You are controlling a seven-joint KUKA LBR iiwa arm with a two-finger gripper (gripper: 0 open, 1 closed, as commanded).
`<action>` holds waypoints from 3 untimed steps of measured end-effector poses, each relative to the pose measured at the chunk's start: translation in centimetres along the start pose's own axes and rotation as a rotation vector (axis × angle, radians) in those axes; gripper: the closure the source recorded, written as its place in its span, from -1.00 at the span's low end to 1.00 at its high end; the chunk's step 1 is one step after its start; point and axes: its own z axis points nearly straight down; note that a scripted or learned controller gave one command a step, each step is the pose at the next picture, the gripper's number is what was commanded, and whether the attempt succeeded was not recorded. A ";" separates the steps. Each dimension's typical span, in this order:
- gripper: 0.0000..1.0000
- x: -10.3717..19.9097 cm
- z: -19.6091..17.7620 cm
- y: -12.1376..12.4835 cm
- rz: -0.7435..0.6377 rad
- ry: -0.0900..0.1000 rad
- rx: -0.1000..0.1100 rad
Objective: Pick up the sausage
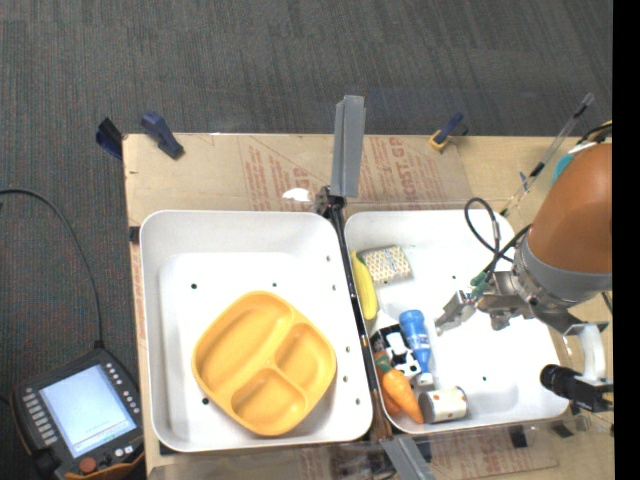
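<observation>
We hold our two-finger metal gripper (pixel 452 313) over the right white bin (pixel 500 388), fingers apart around nothing. The small tan-and-white sausage cylinder (pixel 442 404) lies near the bin's near edge, beside an orange carrot (pixel 400 392).

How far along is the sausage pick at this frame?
Done: nothing yet; the banana, blue bottle, carrot and a pale cylinder all lie in the right bin. In hand: the end effector hangs over that bin, right of the bottle. Left: reach, grasp and lift. I cannot tell which item is the sausage.
</observation>
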 end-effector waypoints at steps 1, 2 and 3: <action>1.00 0.0 -0.8 0.1 0.001 0.002 0.002; 1.00 0.7 0.1 4.2 0.383 -0.001 0.000; 1.00 0.7 1.3 6.7 0.680 -0.001 -0.001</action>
